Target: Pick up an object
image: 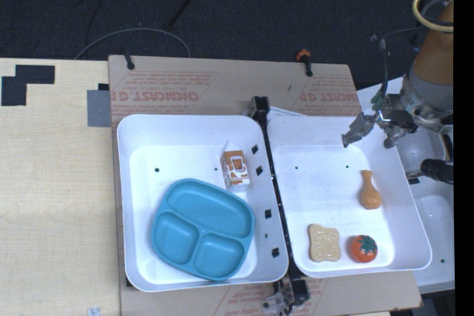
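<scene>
Two white bins side by side: left bin (141, 159), right bin (415, 233). In the left, a blue divided plate (201, 229) and, just beyond its far edge, a small orange-and-white carton (235, 169). In the right, a slice of toast (324, 243) and a tomato (363, 249) near the front wall, and a tan gourd-shaped toy (369, 191) farther back. Above the right bin's far right corner, the gripper (374, 129), fingers spread wide, nothing between them. Nearest to it the gourd toy, lying apart toward the front.
</scene>
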Controlling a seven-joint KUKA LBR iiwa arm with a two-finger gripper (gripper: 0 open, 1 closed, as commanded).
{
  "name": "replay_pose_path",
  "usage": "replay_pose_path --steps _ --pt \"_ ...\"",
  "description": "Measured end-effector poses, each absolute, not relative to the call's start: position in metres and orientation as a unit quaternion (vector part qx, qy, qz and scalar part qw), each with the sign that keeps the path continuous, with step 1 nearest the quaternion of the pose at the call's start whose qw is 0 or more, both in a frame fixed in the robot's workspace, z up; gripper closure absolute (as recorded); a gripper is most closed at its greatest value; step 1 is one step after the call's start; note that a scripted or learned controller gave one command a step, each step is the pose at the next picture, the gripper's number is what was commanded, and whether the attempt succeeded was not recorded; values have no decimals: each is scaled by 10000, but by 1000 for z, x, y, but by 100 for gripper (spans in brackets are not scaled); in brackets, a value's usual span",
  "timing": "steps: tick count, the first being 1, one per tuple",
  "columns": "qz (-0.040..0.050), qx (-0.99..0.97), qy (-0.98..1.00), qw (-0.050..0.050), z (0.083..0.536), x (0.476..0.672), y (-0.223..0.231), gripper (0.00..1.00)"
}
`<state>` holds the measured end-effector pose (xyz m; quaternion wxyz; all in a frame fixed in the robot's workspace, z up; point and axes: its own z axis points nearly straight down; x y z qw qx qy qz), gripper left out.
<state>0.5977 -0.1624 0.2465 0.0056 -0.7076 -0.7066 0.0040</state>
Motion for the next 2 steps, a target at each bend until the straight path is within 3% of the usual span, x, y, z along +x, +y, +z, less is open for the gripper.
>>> replay_pose_path --steps 1,2 --pt "3 -7070 -7073 2 254 600 -162 0" --pt "19 -7071 -7071 31 210 598 -159 0"
